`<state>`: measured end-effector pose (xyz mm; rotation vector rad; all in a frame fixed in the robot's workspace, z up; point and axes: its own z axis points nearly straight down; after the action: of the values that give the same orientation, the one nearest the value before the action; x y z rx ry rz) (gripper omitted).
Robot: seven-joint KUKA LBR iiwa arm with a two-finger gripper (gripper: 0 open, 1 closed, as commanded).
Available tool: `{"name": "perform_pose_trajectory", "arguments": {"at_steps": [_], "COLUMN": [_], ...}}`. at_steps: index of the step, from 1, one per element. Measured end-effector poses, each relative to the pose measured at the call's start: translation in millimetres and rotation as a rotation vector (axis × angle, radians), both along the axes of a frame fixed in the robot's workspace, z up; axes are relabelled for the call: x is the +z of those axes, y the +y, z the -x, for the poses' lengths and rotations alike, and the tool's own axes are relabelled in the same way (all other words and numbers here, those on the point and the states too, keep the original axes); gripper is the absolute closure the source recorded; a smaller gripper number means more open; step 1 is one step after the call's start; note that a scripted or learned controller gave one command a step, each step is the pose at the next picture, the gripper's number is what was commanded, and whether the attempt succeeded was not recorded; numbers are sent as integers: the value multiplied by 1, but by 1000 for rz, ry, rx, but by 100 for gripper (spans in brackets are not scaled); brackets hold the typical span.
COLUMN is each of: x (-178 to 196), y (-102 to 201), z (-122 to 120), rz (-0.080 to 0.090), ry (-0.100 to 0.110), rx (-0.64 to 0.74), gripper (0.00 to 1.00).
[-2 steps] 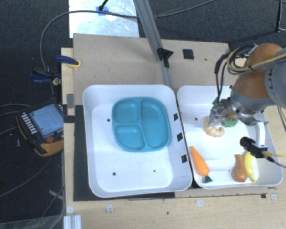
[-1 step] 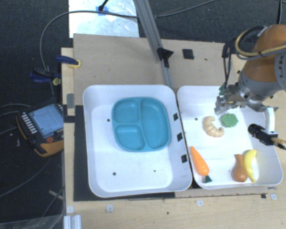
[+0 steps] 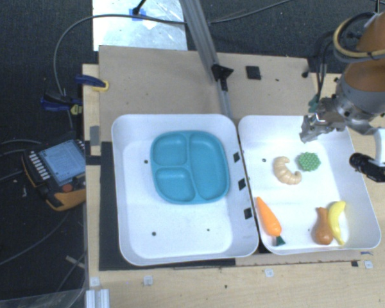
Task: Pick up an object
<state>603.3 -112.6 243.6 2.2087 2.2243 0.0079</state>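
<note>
Toy carrot (image 3: 268,218) lies at the right bin's (image 3: 356,172) near left corner, with chicken drumstick (image 3: 321,226) and banana (image 3: 337,221) right of it. Croissant (image 3: 286,171) and broccoli (image 3: 308,162) sit farther back. No readable writing. Gripper (image 3: 310,131) hangs just behind the broccoli, arm bent in from the right; finger state unclear.

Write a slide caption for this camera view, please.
End effector above right bin with toy foods; blue plate in left bin.
</note>
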Motion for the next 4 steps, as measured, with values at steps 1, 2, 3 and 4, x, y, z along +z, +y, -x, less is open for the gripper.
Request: {"name": "perform_pose_trajectory", "arguments": {"at_steps": [1, 2, 3, 4], "x": [17, 20, 4, -9], "y": [0, 48, 96, 150], "z": [-1, 23, 45, 68], "rz": [-1, -3, -3, -3], "ry": [4, 8, 8, 10], "rx": [0, 2, 0, 3], "gripper": [100, 100, 100, 100]}}
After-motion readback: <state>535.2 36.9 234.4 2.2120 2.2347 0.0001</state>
